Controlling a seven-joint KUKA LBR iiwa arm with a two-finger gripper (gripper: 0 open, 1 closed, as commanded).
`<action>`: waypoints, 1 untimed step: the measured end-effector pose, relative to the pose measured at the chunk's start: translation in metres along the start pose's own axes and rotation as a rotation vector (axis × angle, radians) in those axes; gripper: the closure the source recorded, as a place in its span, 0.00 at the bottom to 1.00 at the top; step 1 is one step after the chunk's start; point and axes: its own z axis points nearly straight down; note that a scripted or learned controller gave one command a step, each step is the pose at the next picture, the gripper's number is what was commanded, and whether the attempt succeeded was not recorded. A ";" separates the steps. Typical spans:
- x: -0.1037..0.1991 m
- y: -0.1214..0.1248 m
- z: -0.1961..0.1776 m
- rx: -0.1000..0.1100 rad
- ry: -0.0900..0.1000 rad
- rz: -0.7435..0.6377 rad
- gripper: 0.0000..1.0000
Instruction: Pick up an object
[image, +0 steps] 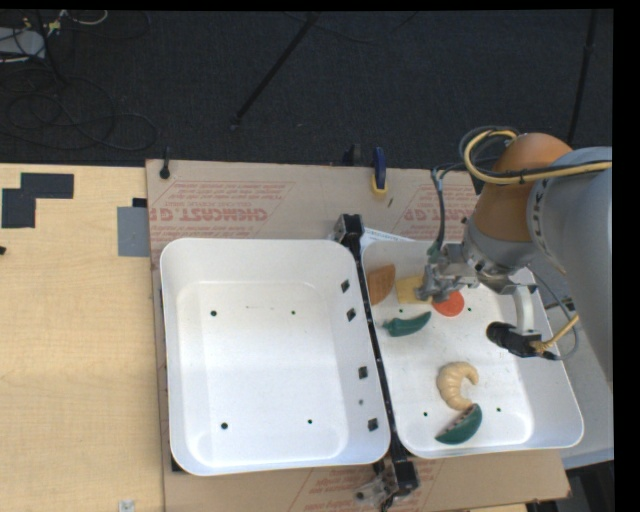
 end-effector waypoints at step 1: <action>-0.014 -0.062 0.008 0.022 0.000 0.003 1.00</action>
